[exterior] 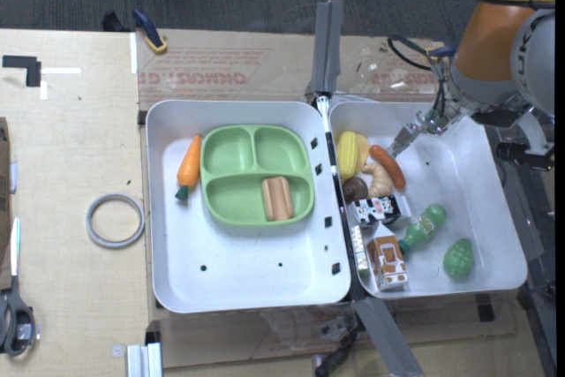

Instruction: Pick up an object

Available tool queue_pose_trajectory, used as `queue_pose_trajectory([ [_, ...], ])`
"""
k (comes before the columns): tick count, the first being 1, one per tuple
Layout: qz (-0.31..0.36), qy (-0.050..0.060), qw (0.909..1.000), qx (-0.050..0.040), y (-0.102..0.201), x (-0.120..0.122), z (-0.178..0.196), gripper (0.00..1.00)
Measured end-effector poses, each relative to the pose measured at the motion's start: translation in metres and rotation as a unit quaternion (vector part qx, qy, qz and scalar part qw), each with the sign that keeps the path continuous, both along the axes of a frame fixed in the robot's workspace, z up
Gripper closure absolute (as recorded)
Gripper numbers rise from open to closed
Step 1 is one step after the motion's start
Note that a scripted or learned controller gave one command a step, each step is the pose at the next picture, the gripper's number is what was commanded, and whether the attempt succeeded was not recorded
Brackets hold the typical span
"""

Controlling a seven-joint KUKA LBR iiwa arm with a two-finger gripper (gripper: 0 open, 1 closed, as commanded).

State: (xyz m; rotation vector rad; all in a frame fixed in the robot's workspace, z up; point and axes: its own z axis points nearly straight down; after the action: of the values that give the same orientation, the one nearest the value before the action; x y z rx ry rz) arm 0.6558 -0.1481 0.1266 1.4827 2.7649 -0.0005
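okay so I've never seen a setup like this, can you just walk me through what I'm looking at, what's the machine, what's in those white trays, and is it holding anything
One camera looks down at a slant on a bench with two white bins. The grey and orange machine at the right is a robot arm; its gripper hangs over the right bin, near the toy food, with nothing visible between its fingers. The left bin holds a green divided plate with a toy hot dog on it, and a toy carrot beside it. The right bin holds a toy corn cob, a sausage, small boxes and green toys. A tape roll lies on the bench.

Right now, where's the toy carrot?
The toy carrot lies in the left bin, along its left wall, just left of the green divided plate.
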Motion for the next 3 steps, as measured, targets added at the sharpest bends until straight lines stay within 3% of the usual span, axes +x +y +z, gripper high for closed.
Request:
queue_pose_trajectory([
  [1, 0.0, -0.002, 1.0, -0.0004, -0.001, 0.001, 0.01, 1.0],
  [2, 0.0, -0.002, 1.0, -0.0004, -0.001, 0.001, 0.01, 0.0],
  [3, 0.11, 0.001, 0.9939, 0.0007, 0.044, -0.027, -0.034, 0.0],
])
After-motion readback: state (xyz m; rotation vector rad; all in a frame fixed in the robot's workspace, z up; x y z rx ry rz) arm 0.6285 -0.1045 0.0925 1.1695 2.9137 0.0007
